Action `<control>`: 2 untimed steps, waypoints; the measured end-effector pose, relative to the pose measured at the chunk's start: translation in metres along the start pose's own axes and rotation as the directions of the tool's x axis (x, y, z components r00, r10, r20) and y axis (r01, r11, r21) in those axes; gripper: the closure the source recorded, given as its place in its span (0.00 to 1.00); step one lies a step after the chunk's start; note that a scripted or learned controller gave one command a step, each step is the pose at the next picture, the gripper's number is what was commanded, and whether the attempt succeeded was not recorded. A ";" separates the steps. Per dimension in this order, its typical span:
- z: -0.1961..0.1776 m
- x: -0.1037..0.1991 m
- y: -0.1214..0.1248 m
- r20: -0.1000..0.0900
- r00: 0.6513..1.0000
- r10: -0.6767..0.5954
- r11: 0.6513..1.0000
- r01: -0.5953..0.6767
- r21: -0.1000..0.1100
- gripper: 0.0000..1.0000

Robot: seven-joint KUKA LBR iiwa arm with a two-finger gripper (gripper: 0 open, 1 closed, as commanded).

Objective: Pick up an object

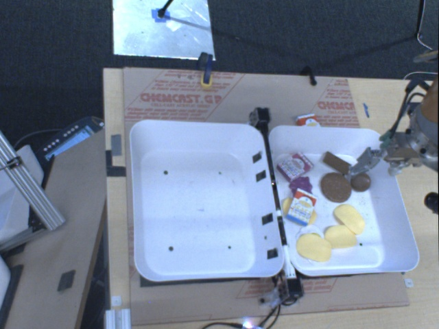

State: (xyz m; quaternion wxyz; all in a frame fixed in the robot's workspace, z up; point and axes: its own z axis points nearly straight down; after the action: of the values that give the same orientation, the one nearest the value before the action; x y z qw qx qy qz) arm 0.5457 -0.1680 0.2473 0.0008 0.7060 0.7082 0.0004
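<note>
The right bin [405,242] holds several small items: a brown bar [336,161], a round brown cookie [335,187], a smaller brown disc [361,181], three yellow chips [349,218], a pink and white packet [293,164], a purple piece [300,183] and a blue and white box [300,208]. My gripper [365,163] reaches in from the right and hangs over the bin's upper right part. It is just above the small brown disc and right of the brown bar. Nothing shows held in it.
The left bin [199,204] lies beside the right one, with a black clipped divider [271,184] between them. A small red and white item [308,120] lies on the cardboard behind the right bin. A yellow clamp [206,81] stands at the back edge.
</note>
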 end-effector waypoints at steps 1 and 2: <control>-0.009 0.081 -0.033 -0.004 1.000 -0.007 1.000 0.007 0.000 0.00; 0.039 0.167 -0.048 -0.005 1.000 -0.009 1.000 0.009 0.005 0.00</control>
State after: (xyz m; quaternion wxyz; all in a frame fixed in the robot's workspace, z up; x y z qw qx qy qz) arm 0.4969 -0.0011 0.2081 -0.0026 0.7027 0.7115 0.0004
